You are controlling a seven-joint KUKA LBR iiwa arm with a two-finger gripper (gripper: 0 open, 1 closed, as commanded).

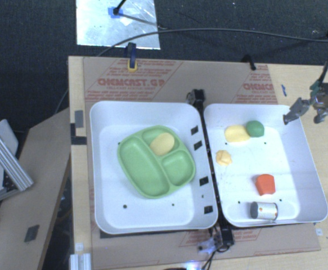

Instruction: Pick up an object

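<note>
The right bin [299, 167] holds a green ball [255, 128] touching a pale yellow lump [236, 133], a smaller yellow piece [223, 157], an orange-red block [265, 184] and a silver can [264, 210] lying on its side near the front. In the left bin [104, 167] a green divided plate [152, 165] carries a yellow, lemon-like object [162, 144]. My gripper [306, 111] hangs at the far right, over the right bin's back right corner, well away from all the objects. Its two fingers stand apart with nothing between them.
Both bins sit on a brown cardboard sheet [169, 77] on the bench. Black clips run along the seam [204, 151] between the bins. A foil sheet [116, 16] lies at the back, and a metal rail [6, 156] stands at the left.
</note>
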